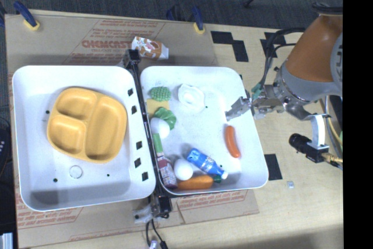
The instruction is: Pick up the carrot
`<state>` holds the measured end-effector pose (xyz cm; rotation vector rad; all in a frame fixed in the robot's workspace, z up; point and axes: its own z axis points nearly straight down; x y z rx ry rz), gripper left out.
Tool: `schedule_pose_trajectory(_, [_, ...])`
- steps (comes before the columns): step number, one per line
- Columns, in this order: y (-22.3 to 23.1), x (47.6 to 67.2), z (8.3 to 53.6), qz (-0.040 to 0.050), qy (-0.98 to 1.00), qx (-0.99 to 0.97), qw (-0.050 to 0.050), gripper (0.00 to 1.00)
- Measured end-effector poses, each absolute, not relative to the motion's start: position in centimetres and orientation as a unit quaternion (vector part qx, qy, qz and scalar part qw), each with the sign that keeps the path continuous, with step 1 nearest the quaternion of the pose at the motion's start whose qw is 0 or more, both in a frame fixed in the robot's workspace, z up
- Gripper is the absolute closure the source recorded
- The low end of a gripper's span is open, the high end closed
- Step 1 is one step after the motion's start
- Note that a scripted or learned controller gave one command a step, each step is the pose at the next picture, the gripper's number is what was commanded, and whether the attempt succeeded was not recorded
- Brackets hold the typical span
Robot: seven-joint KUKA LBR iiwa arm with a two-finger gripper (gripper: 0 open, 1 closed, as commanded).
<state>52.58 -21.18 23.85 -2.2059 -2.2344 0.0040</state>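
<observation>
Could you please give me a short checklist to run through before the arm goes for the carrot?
1. Carrot in view, lying along the right bin's near wall: ok.
2. Gripper over the carrot: not ok, it sits at the bin's right rim.
3. Room around the carrot: not ok, the white egg and blue bottle crowd it.
4. Fingers open: cannot tell.
5. Sausage lies between gripper and carrot: check the path.

You've got the bench (294,201) under a cardboard sheet (105,38), blue clamps (26,16) pinning its far edge. On it, two white bins side by side: left bin (29,183), right bin (253,151). A small carton (149,48) lies just behind them.
</observation>
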Motion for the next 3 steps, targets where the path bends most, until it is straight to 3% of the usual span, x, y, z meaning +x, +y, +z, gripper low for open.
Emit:
schedule_pose_trajectory(1, [-14.1, 49.1, 17.3, 0.0017, -0.638, -0.77, 0.003, 0.0])
schedule_pose_trajectory(2, [-9.1, 48.8, 9.9, 0.0012, -0.703, -0.711, 0.002, 0.0])
schedule_pose_trajectory(3, [-13.9, 54.9, 11.1, 0.0003, -0.775, -0.632, 0.001, 0.0])
